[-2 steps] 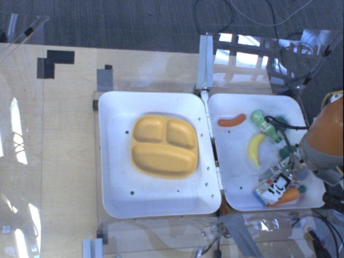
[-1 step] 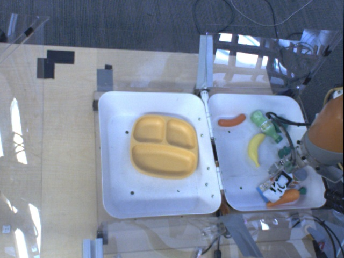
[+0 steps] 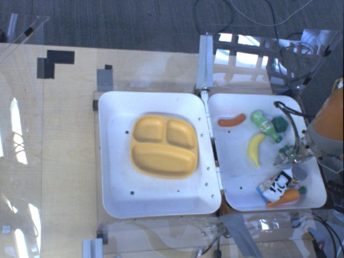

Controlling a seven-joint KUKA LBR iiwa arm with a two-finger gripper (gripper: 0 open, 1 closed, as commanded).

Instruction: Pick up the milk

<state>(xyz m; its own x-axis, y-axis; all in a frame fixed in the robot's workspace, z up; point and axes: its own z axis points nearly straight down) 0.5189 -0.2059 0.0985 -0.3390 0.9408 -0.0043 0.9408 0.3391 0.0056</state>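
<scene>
**Claw poised above the milk**

Left bin (image 3: 113, 160): a yellow divided plate (image 3: 164, 145) sat in the middle. Right bin (image 3: 236, 195): a sausage (image 3: 231, 121) up top, a banana (image 3: 256, 149) below it, a green bottle (image 3: 264, 123) beside. And there lay the milk (image 3: 277, 185), flat near the front edge, long axis slanting up-right, a carrot (image 3: 285, 197) touching its lower side. The gripper (image 3: 290, 155) hung just above it, fingers spread apart, clasping nothing.

Tray (image 3: 164, 145) in left bin (image 3: 115, 192); milk (image 3: 276, 185) in right bin (image 3: 236, 195), w/ carrot (image 3: 285, 197) just before it.
</scene>
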